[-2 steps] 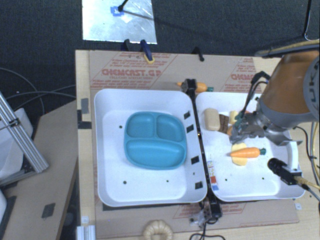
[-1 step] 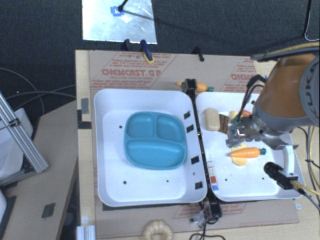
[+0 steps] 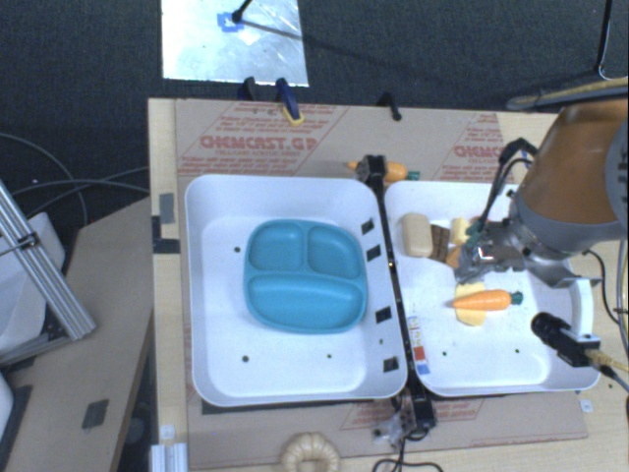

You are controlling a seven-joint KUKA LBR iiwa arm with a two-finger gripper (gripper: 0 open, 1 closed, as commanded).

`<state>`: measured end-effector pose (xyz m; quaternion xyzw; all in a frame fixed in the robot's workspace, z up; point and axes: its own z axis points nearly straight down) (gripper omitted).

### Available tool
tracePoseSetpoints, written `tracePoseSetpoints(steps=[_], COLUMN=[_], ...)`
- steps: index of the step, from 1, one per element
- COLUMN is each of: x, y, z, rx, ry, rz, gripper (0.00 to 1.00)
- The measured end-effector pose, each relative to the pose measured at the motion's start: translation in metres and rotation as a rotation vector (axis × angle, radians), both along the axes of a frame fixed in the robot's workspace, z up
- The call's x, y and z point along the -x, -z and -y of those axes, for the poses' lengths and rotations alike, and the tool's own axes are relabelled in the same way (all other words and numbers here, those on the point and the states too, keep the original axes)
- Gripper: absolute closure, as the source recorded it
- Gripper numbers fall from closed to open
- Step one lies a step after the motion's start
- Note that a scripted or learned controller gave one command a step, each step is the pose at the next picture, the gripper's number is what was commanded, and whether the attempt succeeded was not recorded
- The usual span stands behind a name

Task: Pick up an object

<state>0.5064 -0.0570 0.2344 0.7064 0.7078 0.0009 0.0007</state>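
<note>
A pale braided ring [image 3: 313,452] lies at the near edge of the bench, in front of the two bins and outside both. Just behind it, the left bin [image 3: 211,362] holds a blue divided plate [image 3: 303,275] lying flat near its middle, with three compartments and nothing in them. The right bin [image 3: 511,377] sits edge to edge with it.

In the right bin, a toy carrot [image 3: 482,301] lies on its side in the middle of the floor, its green top pointing right. It rests on or against a pale yellow piece [image 3: 474,317] just under it (what that piece is cannot be made out). A beige block [image 3: 417,234] lies toward the far left of the same bin, with a small brown and cream piece [image 3: 458,236] beside it on the right.

The gripper [image 3: 470,256] is low over the right bin, between the brown and cream piece and the carrot, just above the carrot's blunt end. Whether the pincer is released or clenched cannot be told, and nothing is seen held in it. The grey arm [image 3: 570,180] reaches in from the right.

Both bins stand on a cardboard sheet [image 3: 256,144] with red print. A small orange-yellow thing [image 3: 395,172] lies at its far side, behind the seam between the bins.
</note>
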Motion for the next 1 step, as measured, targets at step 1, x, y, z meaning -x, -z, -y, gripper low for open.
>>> tracePoseSetpoints(steps=[1], x=[-0.0010], y=[0.0105], z=[-0.0104], rx=[0.000], ry=[-0.003], rz=[-0.002], gripper=[1.00])
